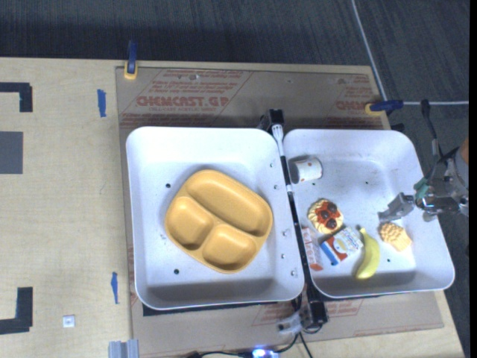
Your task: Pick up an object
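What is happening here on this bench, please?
A robot arm reaches in from the right over the right bin, with its gripper low near a small orange waffle-like toy. It holds nothing yet. Close by lie a banana, a small printed packet, a round red-and-yellow piece and a white cup on its side. The left bin holds a yellow divided tray.

Bright, even light falls from overhead, and the two white bins are close to washed out, with soft glare on their floors. Shadows are faint and short, gathering under the bin rims and beside the yellow tray. The dark floor along the top is dim. Detail is slightly soft and grainy throughout, small labels unreadable
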Motion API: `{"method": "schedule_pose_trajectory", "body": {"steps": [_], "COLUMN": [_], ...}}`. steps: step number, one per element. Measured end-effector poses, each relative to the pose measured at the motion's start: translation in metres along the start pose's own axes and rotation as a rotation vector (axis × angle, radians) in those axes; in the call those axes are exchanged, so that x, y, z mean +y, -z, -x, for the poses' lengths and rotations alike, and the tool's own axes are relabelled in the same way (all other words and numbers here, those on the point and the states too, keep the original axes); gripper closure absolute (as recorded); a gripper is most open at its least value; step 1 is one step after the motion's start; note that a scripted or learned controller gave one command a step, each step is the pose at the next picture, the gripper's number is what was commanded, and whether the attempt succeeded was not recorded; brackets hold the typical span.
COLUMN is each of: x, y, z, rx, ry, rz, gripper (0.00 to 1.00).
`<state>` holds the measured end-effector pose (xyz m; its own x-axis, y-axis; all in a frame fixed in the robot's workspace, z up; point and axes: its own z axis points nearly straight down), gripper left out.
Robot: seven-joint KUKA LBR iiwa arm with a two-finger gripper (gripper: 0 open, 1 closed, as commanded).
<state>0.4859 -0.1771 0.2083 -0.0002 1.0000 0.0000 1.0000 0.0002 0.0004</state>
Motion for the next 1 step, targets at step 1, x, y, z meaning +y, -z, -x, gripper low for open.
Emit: {"method": "schedule_pose_trajectory", "body": {"steps": [1], "x": [0.0125], "y": [-0.1081], "z": [-0.0120], "rx": [-0.006], "ry": [-0.001], "rz": [0.016], "gripper": [0.00]}}
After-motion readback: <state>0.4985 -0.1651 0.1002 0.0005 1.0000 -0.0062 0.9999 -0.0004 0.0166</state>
